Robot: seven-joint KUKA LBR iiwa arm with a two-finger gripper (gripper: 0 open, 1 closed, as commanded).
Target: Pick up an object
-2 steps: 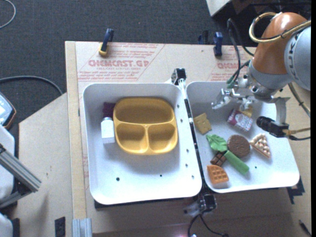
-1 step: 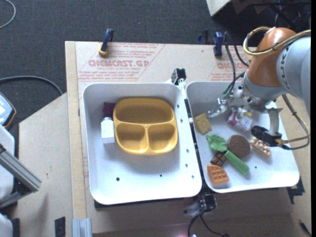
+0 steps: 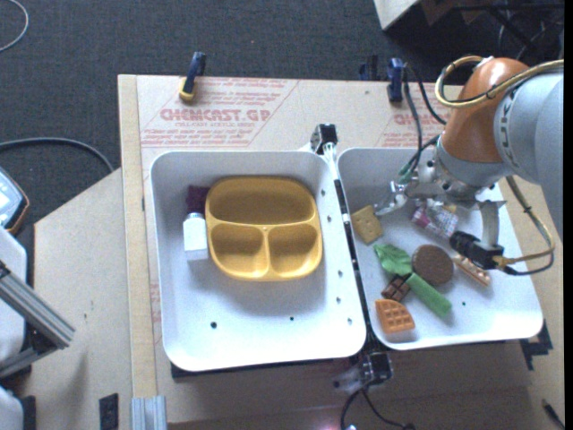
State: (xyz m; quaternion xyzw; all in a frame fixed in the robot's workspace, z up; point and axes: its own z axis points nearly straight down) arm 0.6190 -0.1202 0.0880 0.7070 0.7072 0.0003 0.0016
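waffle (image 3: 395,317): one, nearest edge of the right bin (image 3: 524,305)
cookie (image 3: 432,264): one, touching the green leaf (image 3: 394,258), so come straight down
cracker (image 3: 366,224): one, standing clear, easiest pick imo
tray (image 3: 262,227): one, left bin (image 3: 170,240), white bottle (image 3: 194,236) beside it
gripper (image 3: 398,195): low over the right bin's far side, can't tell if clenched or released

The fingers (image 3: 400,197) hang low in the right bin (image 3: 519,307), their gap unclear. Just beside them lies a tan cracker (image 3: 366,225); farther off sit a brown cookie (image 3: 432,264) and a waffle (image 3: 394,317).
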